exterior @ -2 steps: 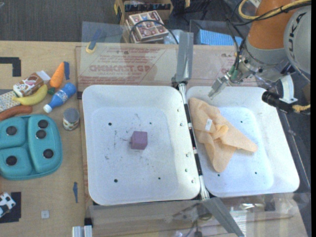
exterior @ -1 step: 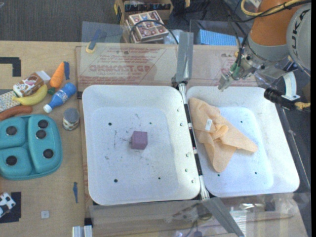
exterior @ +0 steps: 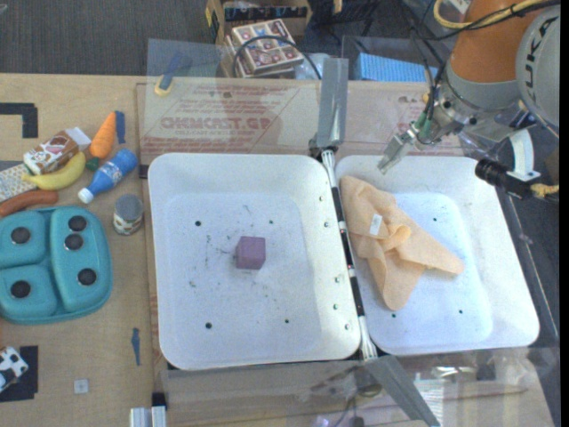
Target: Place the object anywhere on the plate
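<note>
A small purple cube [exterior: 250, 253] rests near the middle of the left white bin [exterior: 178, 194]. A crumpled orange cloth [exterior: 391, 238] with a small white tag lies in the left half of the right white bin [exterior: 498, 265]. My gripper [exterior: 397, 149] hangs above the far left corner of the right bin, tilted down to the left, a short way above the cloth's far end and apart from it. The grey arm with its orange band [exterior: 507, 16] reaches in from the upper right.
Left of the bins on the wooden bench lie a teal divided dish [exterior: 49, 261], a small tin [exterior: 128, 213], a toy bottle [exterior: 108, 174], a banana [exterior: 55, 174] and a carrot [exterior: 105, 134]. A grey divider [exterior: 332, 105] and cardboard boxes [exterior: 258, 25] stand behind the bins.
</note>
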